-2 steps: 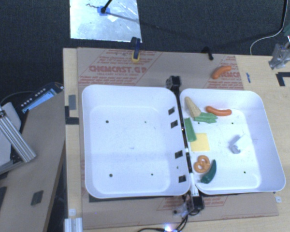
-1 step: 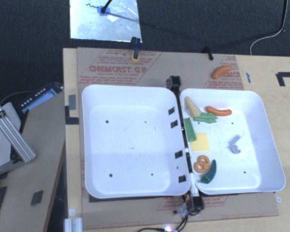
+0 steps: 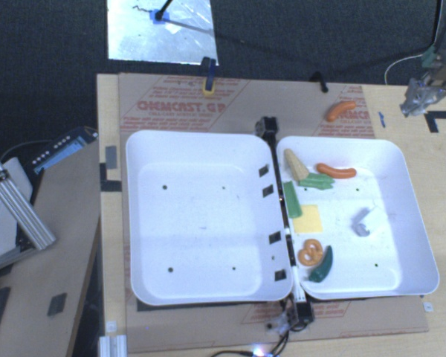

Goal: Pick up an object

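The counter point(image 3: 230, 91) is a pale wooden board covered by a flat brown cardboard sheet with red printed lettering. Two shallow white plastic bins with rounded corners sit on it side by side, their inner rims touching along a row of small black clips. The left bin point(image 3: 201, 214) has a smooth, glossy floor marked by a few small dark dots. The right bin point(image 3: 401, 222) holds all but one of the loose items.

The claw point(image 3: 422, 95) is at the upper right, a grey metallic assembly over the counter's far right edge, well apart from both bins. Its state cannot be told at this size; nothing is visible between its parts.

Contents of the right bin, by size:
- A flat yellow square point(image 3: 308, 219), like a foam slice, near the left wall.
- A slim orange sausage shape point(image 3: 336, 172) near the far wall.
- A tapered cream corn-like cob point(image 3: 296, 166) in the far left corner.
- A dark green curved pepper shape point(image 3: 321, 265) near the front edge.
- A green strip point(image 3: 291, 199) along the left wall, touching the yellow square.
- A green pod shape point(image 3: 317, 182) just below the sausage.
- A brown pretzel point(image 3: 310, 253) beside the pepper.
- A small grey angular piece point(image 3: 361, 223), lying apart at mid-right.

A second orange sausage point(image 3: 341, 111) lies on the cardboard beyond the right bin.
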Controlling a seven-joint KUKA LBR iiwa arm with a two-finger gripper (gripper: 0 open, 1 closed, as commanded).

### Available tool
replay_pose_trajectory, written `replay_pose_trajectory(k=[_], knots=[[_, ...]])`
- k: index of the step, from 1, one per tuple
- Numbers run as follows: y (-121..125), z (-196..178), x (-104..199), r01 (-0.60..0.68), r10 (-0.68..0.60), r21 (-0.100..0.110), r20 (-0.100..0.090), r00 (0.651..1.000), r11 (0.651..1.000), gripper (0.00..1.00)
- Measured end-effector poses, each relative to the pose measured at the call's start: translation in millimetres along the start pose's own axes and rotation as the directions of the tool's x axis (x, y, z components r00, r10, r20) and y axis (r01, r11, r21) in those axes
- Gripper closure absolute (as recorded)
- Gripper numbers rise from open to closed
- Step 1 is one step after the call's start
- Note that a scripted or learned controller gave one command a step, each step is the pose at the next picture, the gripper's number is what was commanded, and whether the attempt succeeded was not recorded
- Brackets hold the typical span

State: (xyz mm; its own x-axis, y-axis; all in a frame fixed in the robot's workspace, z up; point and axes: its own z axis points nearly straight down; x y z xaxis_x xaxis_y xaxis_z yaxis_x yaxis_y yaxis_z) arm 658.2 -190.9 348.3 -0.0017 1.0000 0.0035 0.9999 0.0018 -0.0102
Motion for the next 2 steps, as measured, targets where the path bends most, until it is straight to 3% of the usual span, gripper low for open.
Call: replay_pose_trajectory(k=[1, 2], knots=[[8.8, -170.0, -15.2, 0.003, -0.003, -0.031, 0.011, 1.0, 1.0, 1.0], [-56.4, -115.3, -15.0, -0.002, 0.002, -0.008, 0.002, 1.0, 1.0, 1.0]])
